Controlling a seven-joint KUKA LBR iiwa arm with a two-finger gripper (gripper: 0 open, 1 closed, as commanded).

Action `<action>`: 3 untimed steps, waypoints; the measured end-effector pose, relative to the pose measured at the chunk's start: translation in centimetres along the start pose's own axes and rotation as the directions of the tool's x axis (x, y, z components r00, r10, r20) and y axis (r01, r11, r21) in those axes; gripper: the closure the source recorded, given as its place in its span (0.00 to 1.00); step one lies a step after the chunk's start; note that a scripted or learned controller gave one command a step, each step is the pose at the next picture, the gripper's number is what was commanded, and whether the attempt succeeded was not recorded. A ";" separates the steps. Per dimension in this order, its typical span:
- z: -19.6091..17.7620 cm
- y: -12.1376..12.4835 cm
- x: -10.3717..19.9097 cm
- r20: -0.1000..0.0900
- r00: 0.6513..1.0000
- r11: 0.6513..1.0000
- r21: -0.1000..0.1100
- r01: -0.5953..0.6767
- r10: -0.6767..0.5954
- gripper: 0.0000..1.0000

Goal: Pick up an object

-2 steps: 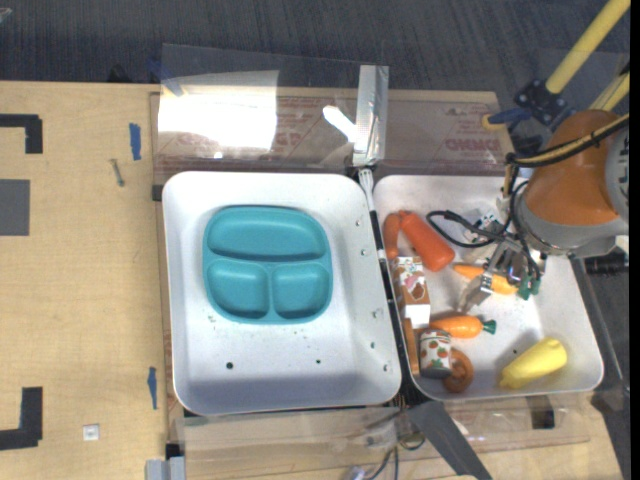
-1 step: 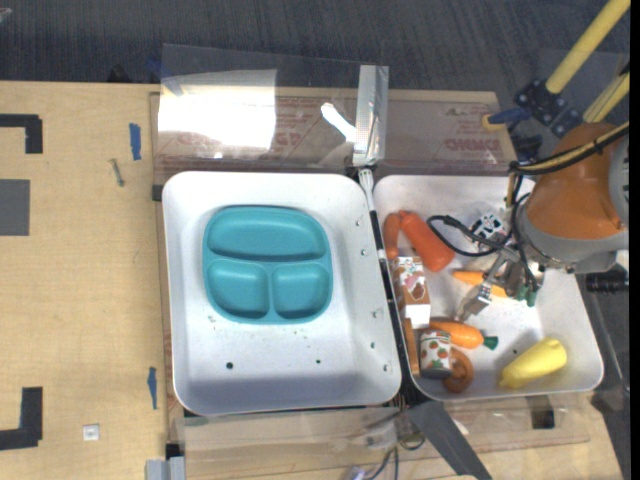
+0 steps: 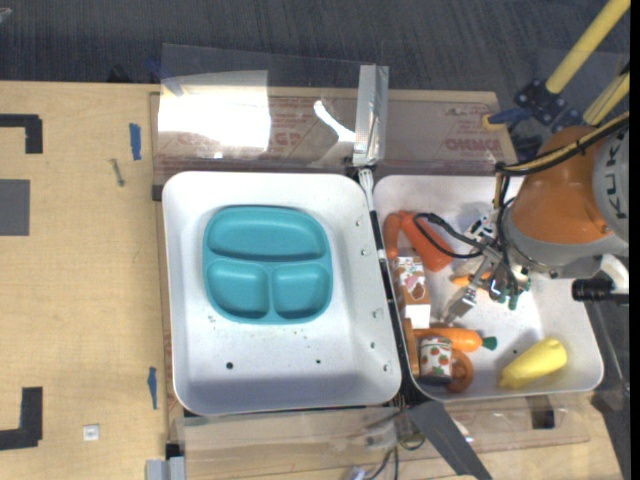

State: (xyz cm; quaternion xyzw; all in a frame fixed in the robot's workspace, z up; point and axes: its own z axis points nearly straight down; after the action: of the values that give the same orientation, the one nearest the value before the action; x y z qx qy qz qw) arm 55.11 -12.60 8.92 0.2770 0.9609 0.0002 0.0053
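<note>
On a pale wooden bench (image 3: pixel 70 298) over dark flooring: two shallow white bins side by side. Left bin (image 3: pixel 190 368) with a teal sectioned plate (image 3: pixel 267 263). Right bin (image 3: pixel 580 363) cluttered: orange toy (image 3: pixel 420 243) at upper left, small printed packet (image 3: pixel 411 280), toy carrot (image 3: pixel 462 339), printed can (image 3: pixel 436 358), yellow lemon-like fruit (image 3: pixel 533 361) at lower right. Grey arm with orange band (image 3: pixel 555 203) reaching in from the right. Gripper (image 3: pixel 470 293) low above the carrot, near the packet; spread or pressed together, cannot tell; nothing seen between its tips.
</note>
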 end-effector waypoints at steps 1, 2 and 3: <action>0.0 2.5 -0.4 0.002 0.981 0.981 0.002 -0.196 0.196 0.00; 0.1 -0.4 -4.2 0.003 0.956 0.956 0.000 0.294 -0.294 0.00; -1.3 -0.1 -4.5 0.017 0.955 0.955 -0.001 0.295 -0.295 1.00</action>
State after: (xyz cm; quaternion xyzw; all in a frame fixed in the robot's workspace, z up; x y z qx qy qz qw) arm 58.87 -15.13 10.22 0.1304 0.9914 -0.0010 0.0138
